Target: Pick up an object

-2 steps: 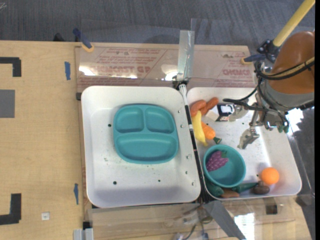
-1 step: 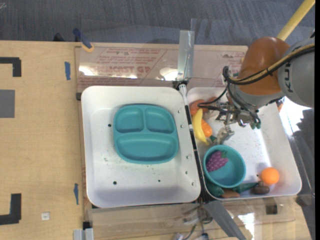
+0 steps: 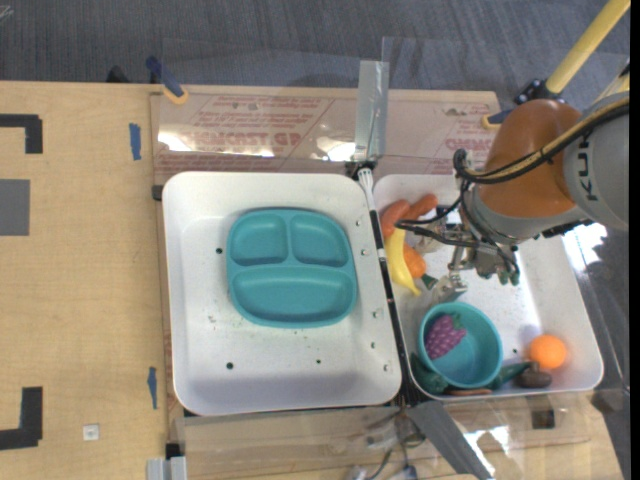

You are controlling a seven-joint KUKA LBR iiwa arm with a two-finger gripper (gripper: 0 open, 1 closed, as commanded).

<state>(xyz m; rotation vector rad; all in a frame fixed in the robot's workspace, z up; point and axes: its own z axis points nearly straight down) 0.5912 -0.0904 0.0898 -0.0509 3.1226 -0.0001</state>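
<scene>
- You are hovering the end effector [image 3: 470,273] in the right white bin [image 3: 580,298]; I cannot tell its state.
- The curved yellow plastic banana [image 3: 400,260] is lying at its nine o'clock; centre over it before descending.

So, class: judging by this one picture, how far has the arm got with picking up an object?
Nothing looks lifted yet. The two-finger gripper hangs low in the right white bin, beside the yellow banana. The purple grapes sit in the teal bowl, and the orange ball lies untouched. Grasping and lifting remain.
</scene>
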